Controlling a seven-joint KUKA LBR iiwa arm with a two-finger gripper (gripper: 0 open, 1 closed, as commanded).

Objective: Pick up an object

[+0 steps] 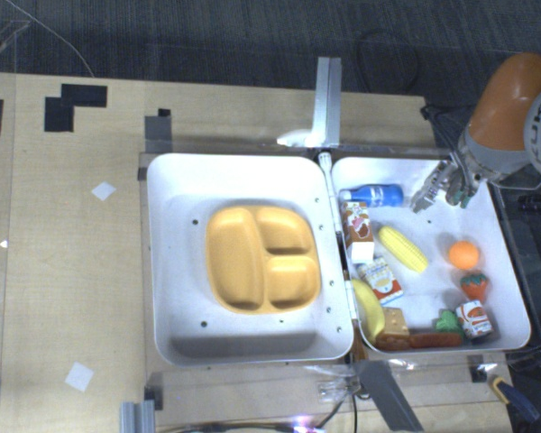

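Note:
My gripper (442, 193) hangs over the far right part of the right bin (514, 278), its fingers spread and nothing between them. A blue bottle (375, 195) lies just to its left. Below it lie a yellow corn cob (404, 248) and an orange ball (464, 255). Along the bin's left wall are a red carton (356, 224), a red and white packet (380, 279) and a banana (370, 307). A strawberry (473, 285), a small can (475, 319), a green toy (448, 319) and a brown block (394, 326) lie near the front.
The left bin (176, 242) holds a yellow divided plate (261, 258). A metal post (328, 106) rises behind the wall between the bins. The grey arm with its orange band (514, 106) comes in from the upper right.

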